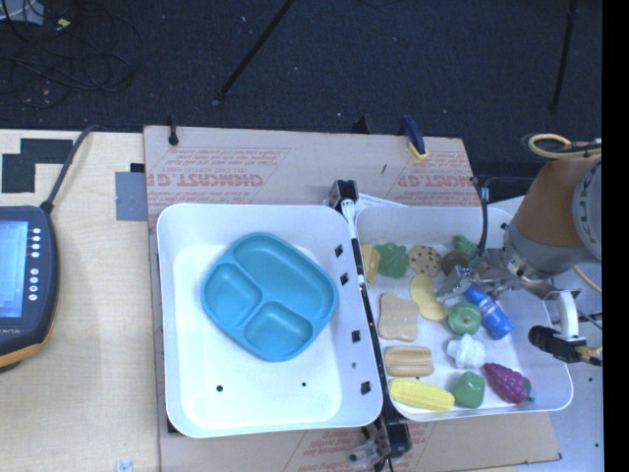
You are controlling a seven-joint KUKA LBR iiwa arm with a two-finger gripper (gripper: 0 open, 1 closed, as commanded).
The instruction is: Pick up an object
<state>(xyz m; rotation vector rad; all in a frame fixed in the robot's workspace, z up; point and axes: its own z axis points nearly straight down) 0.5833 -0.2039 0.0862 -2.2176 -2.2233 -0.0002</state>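
Note:
My gripper (460, 285) is down in the right bin (550, 386), near its middle. It hangs just above a green apple (464, 319) and beside a blue bottle (490, 315). A yellow banana (428, 298) lies just left of it. The grey arm with its orange band (550, 214) comes in from the right and hides part of the bin's far right side. Nothing can be seen held in the gripper.
The right bin also holds a toast slice (398, 316), cookie (425, 258), green broccoli (393, 259), bread roll (409, 361), corn cob (423, 394), green pepper (470, 389) and purple grapes (507, 382). A blue divided plate (267, 295) lies in the left bin (197, 401). A control pendant (20, 273) sits far left.

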